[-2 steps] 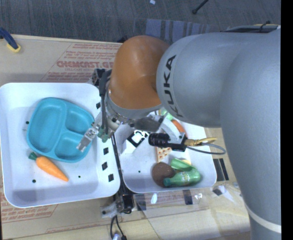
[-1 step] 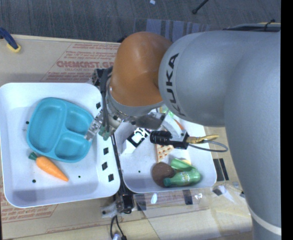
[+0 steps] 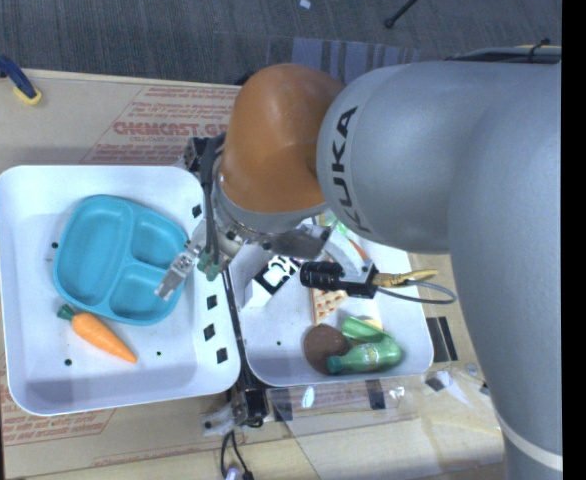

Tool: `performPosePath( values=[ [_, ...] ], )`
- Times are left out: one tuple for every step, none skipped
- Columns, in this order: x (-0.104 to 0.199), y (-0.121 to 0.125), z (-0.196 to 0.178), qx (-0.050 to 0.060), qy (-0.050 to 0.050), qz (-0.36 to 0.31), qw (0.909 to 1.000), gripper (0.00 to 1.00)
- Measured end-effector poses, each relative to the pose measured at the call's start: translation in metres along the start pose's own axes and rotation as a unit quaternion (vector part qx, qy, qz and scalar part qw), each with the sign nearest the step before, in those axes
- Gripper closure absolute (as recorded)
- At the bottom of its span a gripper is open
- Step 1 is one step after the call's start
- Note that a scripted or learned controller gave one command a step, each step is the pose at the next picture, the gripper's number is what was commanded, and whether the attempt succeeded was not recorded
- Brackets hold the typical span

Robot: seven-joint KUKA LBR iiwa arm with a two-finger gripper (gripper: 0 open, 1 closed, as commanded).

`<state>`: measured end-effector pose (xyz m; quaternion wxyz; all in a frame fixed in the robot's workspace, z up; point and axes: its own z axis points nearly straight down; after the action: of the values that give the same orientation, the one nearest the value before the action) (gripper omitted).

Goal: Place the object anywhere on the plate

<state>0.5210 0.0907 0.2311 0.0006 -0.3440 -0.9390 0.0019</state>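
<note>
Two white bins [image 3: 13, 268] sat side by side on the bench. There was one blue plate [image 3: 113, 258] and one carrot [image 3: 101, 335]. The other bin held one green bottle [image 3: 365, 356] and one brown lump [image 3: 323, 343].

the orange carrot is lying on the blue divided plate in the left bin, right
Not quite. In the camera view the orange carrot lies on the white floor of the left bin, just beside the lower edge of the blue divided plate, not on it.

smooth glossy plastic on the blue plate [image 3: 113, 256] and white bins [image 3: 33, 388], carrot [image 3: 103, 335] looks matte, surface [image 3: 133, 118] is printed cardboard, arm's orange band [image 3: 273, 133] shiny
</note>
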Motion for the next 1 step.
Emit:
performPosePath(
  values=[
    [0.0000, 0.0000, 0.0000, 0.000, 0.000, 0.000, 1.0000, 0.00]
  ],
)
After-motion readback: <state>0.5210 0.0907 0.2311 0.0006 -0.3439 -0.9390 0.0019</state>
